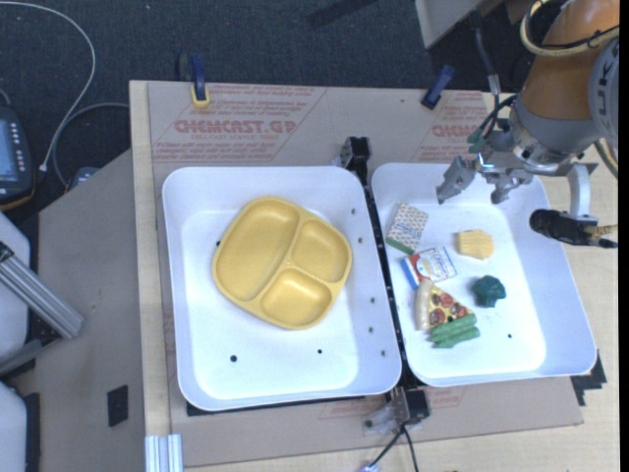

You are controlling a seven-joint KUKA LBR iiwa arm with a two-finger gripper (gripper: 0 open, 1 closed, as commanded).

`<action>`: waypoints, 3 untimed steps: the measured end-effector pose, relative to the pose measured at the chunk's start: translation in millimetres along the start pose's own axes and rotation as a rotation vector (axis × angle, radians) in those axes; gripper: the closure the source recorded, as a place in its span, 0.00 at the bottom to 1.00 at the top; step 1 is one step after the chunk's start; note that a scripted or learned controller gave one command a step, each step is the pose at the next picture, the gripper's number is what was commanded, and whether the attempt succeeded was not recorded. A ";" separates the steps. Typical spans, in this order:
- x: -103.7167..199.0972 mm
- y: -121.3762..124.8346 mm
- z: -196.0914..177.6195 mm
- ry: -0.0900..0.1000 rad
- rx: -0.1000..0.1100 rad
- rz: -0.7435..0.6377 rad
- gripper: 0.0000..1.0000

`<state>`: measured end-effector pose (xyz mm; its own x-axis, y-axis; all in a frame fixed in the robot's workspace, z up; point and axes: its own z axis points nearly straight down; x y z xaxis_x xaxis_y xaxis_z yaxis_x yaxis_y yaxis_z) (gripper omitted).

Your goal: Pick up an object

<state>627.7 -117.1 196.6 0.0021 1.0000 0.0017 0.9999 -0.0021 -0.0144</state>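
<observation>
My gripper (483,183) hangs over the back edge of the right bin (560,357), fingers spread apart, nothing between them. I'm high here so the wrist clears the bin wall before I commit to a drop.

Candidates all sit in the right bin, clustered left of centre: patterned packet (407,227) nearest me, yellow block (476,245) just right of it, red-and-white card (433,265), teal lump (488,289), pizza slice (440,308) touching the green piece (454,334) at the front. The left bin (187,293) holds the yellow divided plate (282,262), too wide for my span, so I'm ignoring it.

Best bet, I think, is the yellow block: stands proud, clear gaps around it. The packet and card look flat, though the slant makes height hard to read. Pizza and green piece touch, so a pinch there risks dragging both.
</observation>
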 end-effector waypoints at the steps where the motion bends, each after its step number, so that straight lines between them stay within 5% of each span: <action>1: 0.3 3.0 -8.7 -0.002 -0.015 -0.003 0.00; 3: -9.2 2.8 88.2 -0.001 -0.009 -0.001 0.00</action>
<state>629.2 -126.1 108.4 0.0009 1.0000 0.0005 1.0000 -0.0009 -0.0059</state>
